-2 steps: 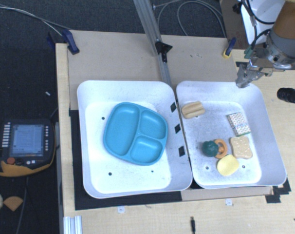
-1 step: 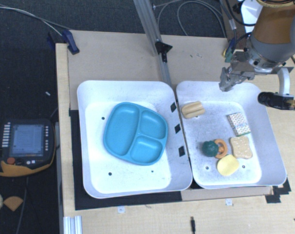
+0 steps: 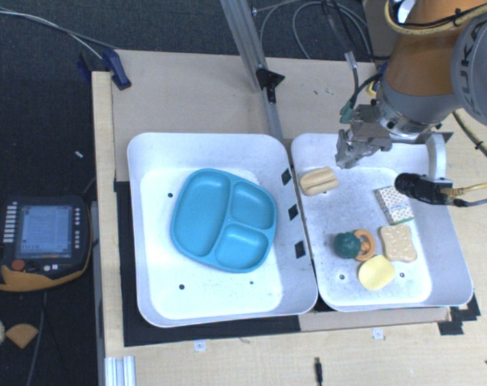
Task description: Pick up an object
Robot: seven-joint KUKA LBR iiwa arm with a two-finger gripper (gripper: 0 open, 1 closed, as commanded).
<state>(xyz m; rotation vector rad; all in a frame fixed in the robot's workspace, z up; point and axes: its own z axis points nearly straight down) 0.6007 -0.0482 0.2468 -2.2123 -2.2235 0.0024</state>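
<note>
Landmark: right bin [image 3: 444,292], beside left bin [image 3: 147,296]
Gripper [image 3: 349,156]: seen above the right bin's far-left corner; whether it is wide or narrow cannot be told, nothing seen held
Tan roll [image 3: 317,181]: lying just below the gripper, at the bin's left wall
Other objects: yellow piece [image 3: 376,273], teal ball [image 3: 345,244], cracker [image 3: 398,244] grouped at the bin's near side
Blue tray [image 3: 223,219]: placed in the left bin

This looks like a robotics lab. A plywood bench [image 3: 203,87] stands on dark carpet, with loose cables [image 3: 34,18] across the floor. A teach pendant [image 3: 41,240] with screen lies beside it, and an aluminium rail [image 3: 243,30], probably a camera mount, rises behind.
</note>
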